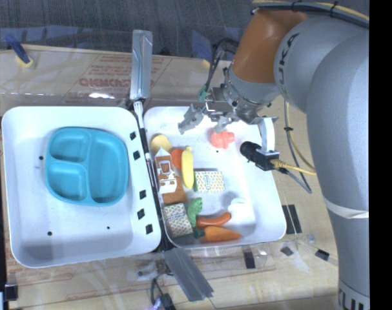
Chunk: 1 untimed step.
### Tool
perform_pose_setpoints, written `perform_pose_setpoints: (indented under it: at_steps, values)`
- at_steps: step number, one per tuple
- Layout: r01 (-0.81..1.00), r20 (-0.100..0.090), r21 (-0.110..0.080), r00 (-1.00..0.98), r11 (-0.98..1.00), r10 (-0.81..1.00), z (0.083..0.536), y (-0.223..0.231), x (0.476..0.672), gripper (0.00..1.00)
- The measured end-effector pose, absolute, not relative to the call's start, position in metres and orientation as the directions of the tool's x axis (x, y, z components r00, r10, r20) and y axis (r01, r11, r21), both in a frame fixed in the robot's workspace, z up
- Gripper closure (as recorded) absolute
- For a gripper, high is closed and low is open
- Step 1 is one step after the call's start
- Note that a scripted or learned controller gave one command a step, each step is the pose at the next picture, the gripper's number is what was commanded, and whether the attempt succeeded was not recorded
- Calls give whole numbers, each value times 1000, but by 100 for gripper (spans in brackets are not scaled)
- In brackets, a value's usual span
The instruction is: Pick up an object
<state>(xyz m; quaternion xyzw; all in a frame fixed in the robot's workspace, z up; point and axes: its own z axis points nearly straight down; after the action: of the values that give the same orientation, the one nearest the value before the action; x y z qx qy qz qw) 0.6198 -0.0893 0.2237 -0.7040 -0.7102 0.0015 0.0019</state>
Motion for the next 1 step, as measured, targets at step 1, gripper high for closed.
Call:
perform_pose_setpoints:
  at_steps: [1]
  values:
    - [996, 0, -1, 89, -89, 996, 92, -113, 630, 0]
